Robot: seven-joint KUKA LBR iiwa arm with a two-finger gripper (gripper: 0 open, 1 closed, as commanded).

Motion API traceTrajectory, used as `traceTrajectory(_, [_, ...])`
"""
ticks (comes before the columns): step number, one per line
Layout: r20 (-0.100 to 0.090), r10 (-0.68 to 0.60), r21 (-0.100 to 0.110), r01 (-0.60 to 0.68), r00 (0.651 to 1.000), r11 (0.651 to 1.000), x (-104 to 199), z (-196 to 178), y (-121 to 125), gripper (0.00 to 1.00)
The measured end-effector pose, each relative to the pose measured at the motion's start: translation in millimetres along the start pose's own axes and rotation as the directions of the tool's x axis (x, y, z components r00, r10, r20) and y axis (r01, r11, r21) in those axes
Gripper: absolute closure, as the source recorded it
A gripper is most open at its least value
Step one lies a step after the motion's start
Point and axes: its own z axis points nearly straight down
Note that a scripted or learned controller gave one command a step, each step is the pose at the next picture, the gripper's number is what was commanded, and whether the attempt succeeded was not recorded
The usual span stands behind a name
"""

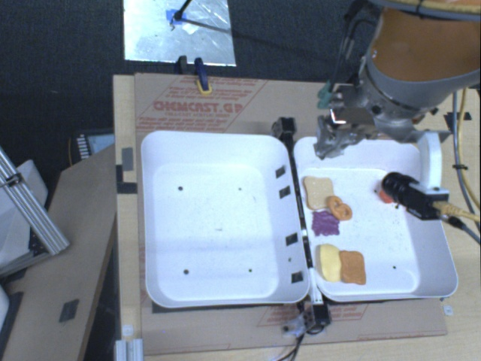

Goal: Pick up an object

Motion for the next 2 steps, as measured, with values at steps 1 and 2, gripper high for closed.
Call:
traceTrajectory(1, [0.001,0.0,0.005,0.0,1.0,1.0,69,-37,-24,1.0])
traceTrajectory(2, [0.0,0.003,0.002,-0.003,1.0,1.0,114,-105,-22,1.0])
